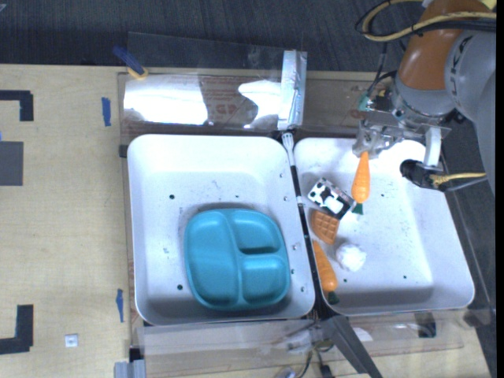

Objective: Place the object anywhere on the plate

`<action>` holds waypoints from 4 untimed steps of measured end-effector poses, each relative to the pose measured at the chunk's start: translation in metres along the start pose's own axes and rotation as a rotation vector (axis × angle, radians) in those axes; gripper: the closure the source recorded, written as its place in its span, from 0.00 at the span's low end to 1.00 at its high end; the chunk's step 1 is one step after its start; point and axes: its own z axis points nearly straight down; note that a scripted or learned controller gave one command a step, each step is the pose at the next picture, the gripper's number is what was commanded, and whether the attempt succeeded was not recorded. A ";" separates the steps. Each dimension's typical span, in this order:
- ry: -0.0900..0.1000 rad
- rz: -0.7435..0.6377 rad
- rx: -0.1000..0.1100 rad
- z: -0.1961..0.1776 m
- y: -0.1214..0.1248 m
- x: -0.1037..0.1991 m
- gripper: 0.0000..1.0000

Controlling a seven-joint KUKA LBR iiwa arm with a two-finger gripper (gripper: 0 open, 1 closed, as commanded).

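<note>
A teal plate (235, 257) with three compartments lies in the left bin (157, 172), toward its front. My gripper (367, 149) hangs over the back of the right bin (441, 242). An orange toy carrot (361, 179) hangs upright from it, with its top between the fingers and its green end pointing down. The gripper is shut on that carrot. The carrot hangs just right of the wall between the two bins, well away from the plate.
In the right bin lie a black and white object (329, 198), an orange waffle-like piece (324, 224), a second carrot (324, 267) and a white ball (350, 256), all near the divider. A clear sheet (205, 101) lies behind the left bin.
</note>
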 end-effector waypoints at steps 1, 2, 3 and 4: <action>0.005 -0.176 0.001 -0.006 -0.037 0.124 1.00; 0.002 -0.105 0.001 -0.005 -0.116 0.116 1.00; 0.003 -0.327 0.004 -0.010 -0.199 0.140 1.00; 0.005 -0.323 -0.003 -0.080 -0.172 0.247 1.00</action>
